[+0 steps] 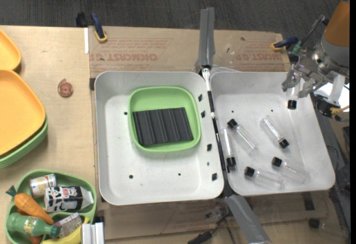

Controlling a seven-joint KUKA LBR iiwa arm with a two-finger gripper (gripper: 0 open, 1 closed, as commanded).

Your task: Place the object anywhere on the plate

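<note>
Down at the near left corner of the surface (67, 59) sits a green bowl (22, 182) crowded with toy food: a carrot (30, 205), a green bottle (30, 226) and a small can (43, 184). Moving up, the left bin (111, 182) carries a green plate (139, 101) with a dark ribbed mat (164, 126) lying flat on it, right in the plate's middle. Over in the right bin (322, 176) the clear vials with black caps are scattered well apart from the plate: one near the front wall (262, 177), one just beyond it toward the right (289, 168), one lying along the left wall by the divider (228, 149), one angled in the middle (241, 133), and one more tilted beside it (274, 130). Further back, at the bin's far right corner, the pincer (293, 88) hangs above the bin floor, with a small black piece (291, 104) just below it; whether that piece is gripped, and how wide the pincer stands, I cannot tell from here. Off to the far left, stacked orange plates (16, 109) rest at the surface's edge, and a blue-and-yellow clamp (98, 28) grips the far rim.
</note>
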